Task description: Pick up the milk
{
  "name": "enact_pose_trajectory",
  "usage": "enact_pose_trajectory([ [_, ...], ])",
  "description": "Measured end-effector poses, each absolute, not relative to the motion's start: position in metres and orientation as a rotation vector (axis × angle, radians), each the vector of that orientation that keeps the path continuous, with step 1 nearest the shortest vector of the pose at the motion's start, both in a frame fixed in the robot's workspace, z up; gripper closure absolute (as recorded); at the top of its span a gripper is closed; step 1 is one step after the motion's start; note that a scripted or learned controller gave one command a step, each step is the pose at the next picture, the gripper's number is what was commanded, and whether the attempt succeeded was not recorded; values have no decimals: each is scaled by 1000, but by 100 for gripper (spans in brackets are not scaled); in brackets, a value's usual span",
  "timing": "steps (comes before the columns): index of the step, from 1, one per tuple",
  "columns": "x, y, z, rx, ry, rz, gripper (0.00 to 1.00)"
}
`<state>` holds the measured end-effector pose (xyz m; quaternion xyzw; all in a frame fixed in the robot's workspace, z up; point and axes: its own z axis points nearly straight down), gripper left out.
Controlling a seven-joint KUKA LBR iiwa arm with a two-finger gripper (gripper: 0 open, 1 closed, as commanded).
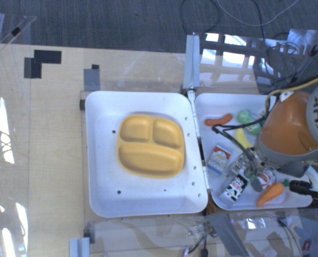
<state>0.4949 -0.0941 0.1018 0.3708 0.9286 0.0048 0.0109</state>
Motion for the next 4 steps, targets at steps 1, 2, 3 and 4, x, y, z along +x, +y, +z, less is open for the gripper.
enact_pose_trajectory([
  [1, 533, -75, 187, 1009, 2965, 4, 100],
  [2, 533, -75, 186, 1009, 2966, 4, 0],
  [3, 488, -50, 185, 1085, 2942, 4, 0],
  [4, 491, -106, 89, 1156, 2904, 4, 0],
])
